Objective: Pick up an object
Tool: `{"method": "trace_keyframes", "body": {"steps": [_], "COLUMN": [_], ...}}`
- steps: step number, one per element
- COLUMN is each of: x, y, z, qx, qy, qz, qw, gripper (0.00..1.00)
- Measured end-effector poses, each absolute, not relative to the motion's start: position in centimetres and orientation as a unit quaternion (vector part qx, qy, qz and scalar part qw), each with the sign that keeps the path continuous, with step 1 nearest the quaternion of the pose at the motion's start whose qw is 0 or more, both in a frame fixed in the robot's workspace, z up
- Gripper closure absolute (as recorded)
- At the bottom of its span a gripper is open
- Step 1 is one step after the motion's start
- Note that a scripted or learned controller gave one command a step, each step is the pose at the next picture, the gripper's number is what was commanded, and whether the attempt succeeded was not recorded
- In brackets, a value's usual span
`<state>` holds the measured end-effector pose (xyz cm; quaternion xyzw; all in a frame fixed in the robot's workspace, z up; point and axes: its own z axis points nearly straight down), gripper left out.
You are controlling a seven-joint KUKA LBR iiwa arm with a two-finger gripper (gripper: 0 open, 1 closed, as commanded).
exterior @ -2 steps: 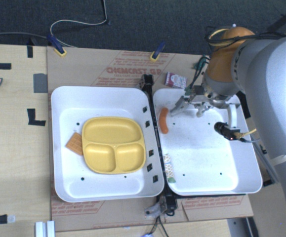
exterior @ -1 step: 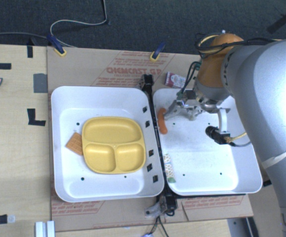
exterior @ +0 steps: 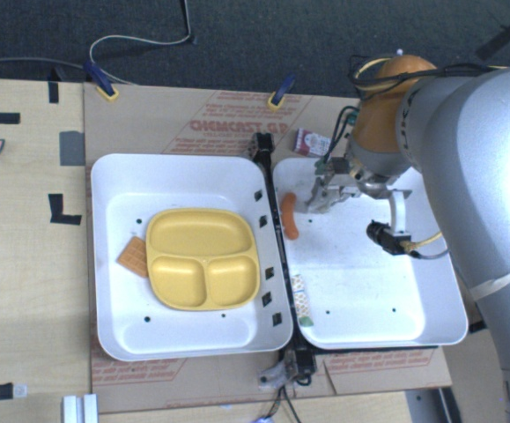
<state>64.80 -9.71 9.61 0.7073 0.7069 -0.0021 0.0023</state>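
Observation:
An orange sausage-shaped object [exterior: 289, 216] lies upright against the left wall of the right bin [exterior: 369, 307]. A yellow divided plate [exterior: 203, 257] rests in the left bin [exterior: 122, 324], with a tan flat piece [exterior: 133, 256] tucked under its left edge. My gripper [exterior: 318, 197] hangs low over the upper left of the right bin, just right of the orange object, fingers pointing down and left. I see nothing between the fingers.
A small patterned strip [exterior: 300, 300] lies at the right bin's left wall, lower down. A small packet [exterior: 310, 142] sits on the cardboard behind the bins. Black clips [exterior: 262, 147] join the bins at the middle. The grey arm [exterior: 475, 148] covers the right side.

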Motion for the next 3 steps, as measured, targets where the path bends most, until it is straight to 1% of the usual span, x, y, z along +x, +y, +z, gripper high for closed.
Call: {"method": "trace_keyframes", "body": {"steps": [3], "x": [64.7], "y": [-9.6], "z": [12.3], "qx": [0.707], "qy": [0.707], "qz": [-0.0035], "qw": [0.001], "gripper": [1.0]}}
